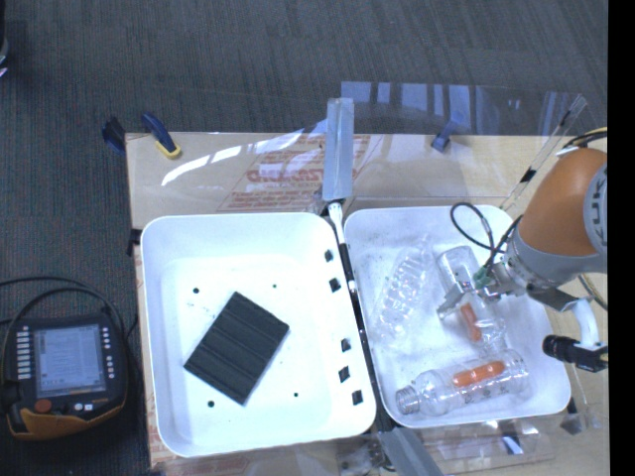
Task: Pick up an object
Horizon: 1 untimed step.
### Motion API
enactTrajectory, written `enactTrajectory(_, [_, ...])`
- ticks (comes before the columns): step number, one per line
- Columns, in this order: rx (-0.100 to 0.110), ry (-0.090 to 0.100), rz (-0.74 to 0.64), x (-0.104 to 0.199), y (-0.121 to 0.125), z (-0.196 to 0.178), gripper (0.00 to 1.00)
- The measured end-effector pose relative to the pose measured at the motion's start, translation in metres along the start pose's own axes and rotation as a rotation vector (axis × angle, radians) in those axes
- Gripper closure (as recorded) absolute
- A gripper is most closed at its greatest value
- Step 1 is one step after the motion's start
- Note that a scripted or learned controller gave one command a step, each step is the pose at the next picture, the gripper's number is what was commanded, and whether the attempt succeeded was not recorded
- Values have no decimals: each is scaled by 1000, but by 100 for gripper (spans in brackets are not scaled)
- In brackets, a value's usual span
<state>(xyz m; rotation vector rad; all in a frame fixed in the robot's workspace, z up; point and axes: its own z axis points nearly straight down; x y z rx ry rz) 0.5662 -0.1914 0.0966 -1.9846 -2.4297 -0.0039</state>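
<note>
- Pincer is seen low in right bin, among clear bottles; finger gap cannot be told
- Clear bottle lies just below pincer
- Black pad is seen far left, in left bin

One camera looks down from above at a slant, set well back so that both bins fall inside the frame. The left bin sits lower left of centre; the right bin lies just beside it, to its right. Beyond the left bin the worktop gives way to dark floor. The arm enters from the right of the right bin.
</note>
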Motion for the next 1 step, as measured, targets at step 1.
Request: enactTrajectory(1, [1,-3,41,48,52,-91,100])
